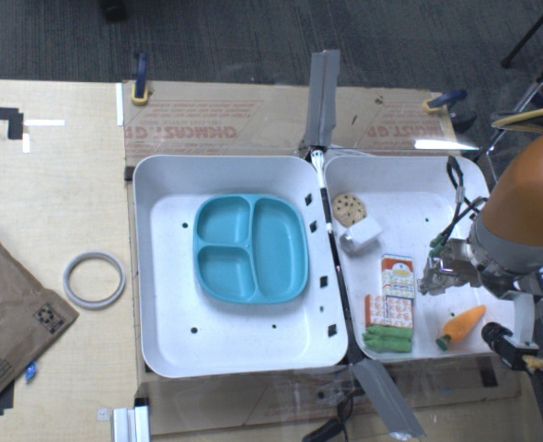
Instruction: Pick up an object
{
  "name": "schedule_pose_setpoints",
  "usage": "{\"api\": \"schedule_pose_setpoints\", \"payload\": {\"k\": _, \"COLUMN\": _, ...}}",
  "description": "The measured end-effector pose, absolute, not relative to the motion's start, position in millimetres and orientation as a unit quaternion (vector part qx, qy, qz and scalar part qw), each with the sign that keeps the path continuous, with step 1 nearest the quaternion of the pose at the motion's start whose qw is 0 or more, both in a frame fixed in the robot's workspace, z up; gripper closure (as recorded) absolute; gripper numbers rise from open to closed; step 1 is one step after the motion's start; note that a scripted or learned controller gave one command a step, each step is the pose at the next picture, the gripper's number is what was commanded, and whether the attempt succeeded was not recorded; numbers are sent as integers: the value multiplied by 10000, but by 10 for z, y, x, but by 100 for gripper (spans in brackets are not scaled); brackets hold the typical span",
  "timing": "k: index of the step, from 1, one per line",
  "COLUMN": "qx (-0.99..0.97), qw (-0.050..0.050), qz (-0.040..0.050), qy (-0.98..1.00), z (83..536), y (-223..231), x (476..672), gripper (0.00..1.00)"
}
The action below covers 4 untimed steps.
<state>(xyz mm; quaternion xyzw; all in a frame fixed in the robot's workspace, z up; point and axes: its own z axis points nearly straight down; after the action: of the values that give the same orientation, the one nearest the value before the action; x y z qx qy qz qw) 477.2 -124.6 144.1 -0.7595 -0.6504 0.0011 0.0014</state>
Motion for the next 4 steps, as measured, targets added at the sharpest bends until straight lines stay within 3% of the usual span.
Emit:
{"api": "schedule_pose_setpoints", "payload": {"k": 1, "qx": -7110, "qw": 11, "qz": 12, "qy": -7032, "z": 1201, "y": -1367, "x": 4964, "gripper": 100}}
{"api": "schedule_pose_setpoints", "payload": {"k": 2, "qx": -7110, "qw": 13, "qz": 12, "qy": -7031, "z": 1202, "y": -1367, "x": 4964, "gripper": 0}}
{"api": "schedule_pose_setpoints", "payload": {"k": 3, "qx": -7543, "qw": 5, "qz": -23, "qy": -6565, "z": 950, "y": -1745, "x": 4793, "gripper": 0}}
{"api": "schedule_pose_setpoints", "payload": {"k": 4, "qx": -6414, "qw": 5, "qz": 9, "qy": -7672, "z": 1109, "y": -1201, "x": 5288, "gripper": 0}}
